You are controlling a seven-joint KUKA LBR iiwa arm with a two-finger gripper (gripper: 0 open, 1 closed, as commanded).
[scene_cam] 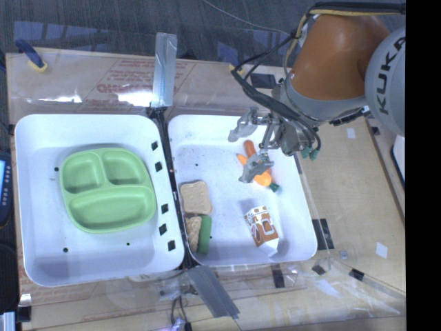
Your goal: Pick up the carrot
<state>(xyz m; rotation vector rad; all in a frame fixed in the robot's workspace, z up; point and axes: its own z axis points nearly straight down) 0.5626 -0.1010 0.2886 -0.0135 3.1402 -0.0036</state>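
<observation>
— Two shallow white plastic bins (293,250); why hang over the right one?

— My two-finger metal gripper (253,149) hovers there because the small orange carrot (260,178) lies beneath, near the far-right wall.

— Holding it?

— No: jaws spread, carrot unclasped.

The bench (358,205) carries two white bins: left bin (27,185), right bin (303,216), touching side by side.

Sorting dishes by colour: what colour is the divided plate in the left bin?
Light green, clearest in the camera view: divided plate.
</observation>
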